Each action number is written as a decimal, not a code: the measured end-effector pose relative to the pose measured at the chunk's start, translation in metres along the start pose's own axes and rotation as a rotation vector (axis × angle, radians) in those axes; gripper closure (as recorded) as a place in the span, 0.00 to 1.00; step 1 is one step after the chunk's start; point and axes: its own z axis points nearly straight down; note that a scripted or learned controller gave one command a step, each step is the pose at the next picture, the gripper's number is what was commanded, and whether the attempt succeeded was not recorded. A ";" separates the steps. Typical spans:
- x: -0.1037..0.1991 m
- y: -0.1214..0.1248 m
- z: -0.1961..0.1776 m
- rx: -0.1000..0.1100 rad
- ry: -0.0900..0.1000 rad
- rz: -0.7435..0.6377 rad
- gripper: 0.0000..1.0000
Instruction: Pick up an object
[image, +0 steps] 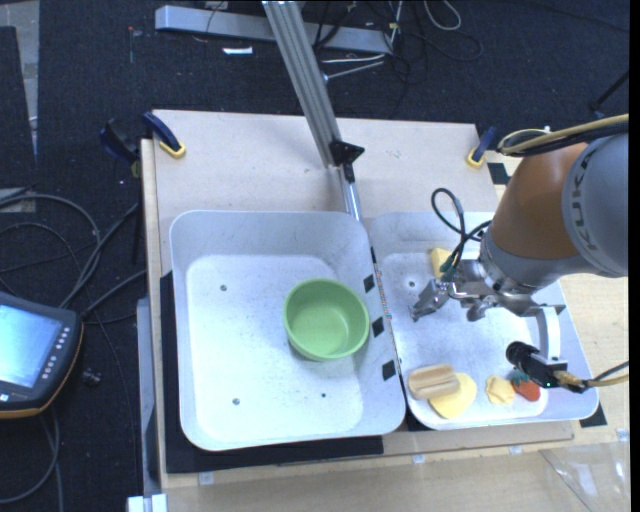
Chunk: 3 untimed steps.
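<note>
While the arm (560, 215) hangs over the right bin (455, 330), its end effector (450, 300) hovers with fingers spread, holding nothing. Left bin (200, 330) holds an upright green bowl (325, 318). Near the right bin's front edge lie a tan block (433, 379), long axis left-right, touching a yellow piece (453, 399), then smaller yellow (500, 390) and red (528, 391) bits.

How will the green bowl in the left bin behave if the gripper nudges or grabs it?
The green bowl looks like thin rigid plastic, so probably light and likely to slide on the smooth left bin floor rather than tip, since it sits upright on a broad base. Its rim seems the only pinchable part; a rim grab would probably tilt it.
</note>
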 end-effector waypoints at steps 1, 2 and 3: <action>0.000 -0.001 0.053 0.000 0.000 -0.001 0.00; 0.000 0.000 0.040 -0.005 0.000 0.000 1.00; -0.002 -0.009 -0.013 -0.010 -0.001 -0.001 1.00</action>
